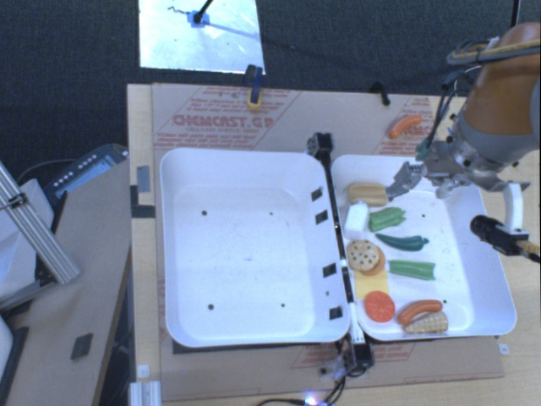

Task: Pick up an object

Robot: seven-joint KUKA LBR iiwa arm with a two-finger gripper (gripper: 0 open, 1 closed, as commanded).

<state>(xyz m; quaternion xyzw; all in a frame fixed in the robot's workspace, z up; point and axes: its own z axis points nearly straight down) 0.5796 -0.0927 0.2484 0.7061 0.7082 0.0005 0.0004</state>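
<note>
Nothing lifted yet: claw (404, 181) hangs over right bin (494, 299) with its spread indiscernible, just beside bread piece (368, 194), which lies in the bin's upper left corner.

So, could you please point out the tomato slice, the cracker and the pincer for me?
tomato slice (379, 308), camera view, centre of the red disc.
cracker (363, 255), camera view, middle of its dotted face.
pincer (399, 183), camera view, between its fingertips.
</note>
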